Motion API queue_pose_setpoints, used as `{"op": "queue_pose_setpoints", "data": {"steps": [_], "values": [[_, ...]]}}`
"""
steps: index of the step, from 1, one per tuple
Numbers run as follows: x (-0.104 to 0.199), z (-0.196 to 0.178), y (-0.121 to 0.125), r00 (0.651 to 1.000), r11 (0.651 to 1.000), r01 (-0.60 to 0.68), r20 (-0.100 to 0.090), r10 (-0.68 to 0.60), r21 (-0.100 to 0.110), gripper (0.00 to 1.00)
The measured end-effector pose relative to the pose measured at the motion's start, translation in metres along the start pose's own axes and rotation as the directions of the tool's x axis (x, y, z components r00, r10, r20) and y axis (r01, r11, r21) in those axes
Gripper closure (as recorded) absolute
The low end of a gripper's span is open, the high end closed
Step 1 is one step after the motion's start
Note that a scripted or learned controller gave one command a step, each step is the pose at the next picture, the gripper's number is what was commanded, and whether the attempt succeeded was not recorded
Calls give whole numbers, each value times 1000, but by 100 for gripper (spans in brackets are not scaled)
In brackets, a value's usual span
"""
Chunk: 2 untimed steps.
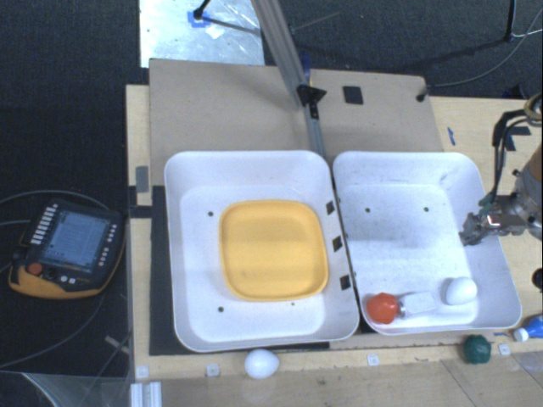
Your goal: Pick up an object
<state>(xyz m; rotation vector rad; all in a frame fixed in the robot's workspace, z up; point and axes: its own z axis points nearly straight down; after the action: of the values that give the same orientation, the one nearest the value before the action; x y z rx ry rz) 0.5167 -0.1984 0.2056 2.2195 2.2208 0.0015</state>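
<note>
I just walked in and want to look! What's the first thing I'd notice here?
Probably the big yellow plate lying flat in the middle of the left bin. Next, the bright red ball in the right bin's near corner, with a white egg-shaped thing close by.

Yellow, white and a dab of red on the bench

A plain yellow plate (274, 249) sits in the white left bin (193, 312). The white right bin (399, 172) holds a red ball (383, 308) and a white egg (461, 291). Lower in the frame: another white egg (261, 363), a dark green ball (477, 348).
</note>
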Motion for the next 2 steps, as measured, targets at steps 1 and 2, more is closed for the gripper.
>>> {"op": "queue_pose_setpoints", "data": {"steps": [1,2], "values": [[44,2,1,1000,1000,3,-1,-3,1,100],[100,-13,1,1000,1000,5,-2,-5,0,100]]}}
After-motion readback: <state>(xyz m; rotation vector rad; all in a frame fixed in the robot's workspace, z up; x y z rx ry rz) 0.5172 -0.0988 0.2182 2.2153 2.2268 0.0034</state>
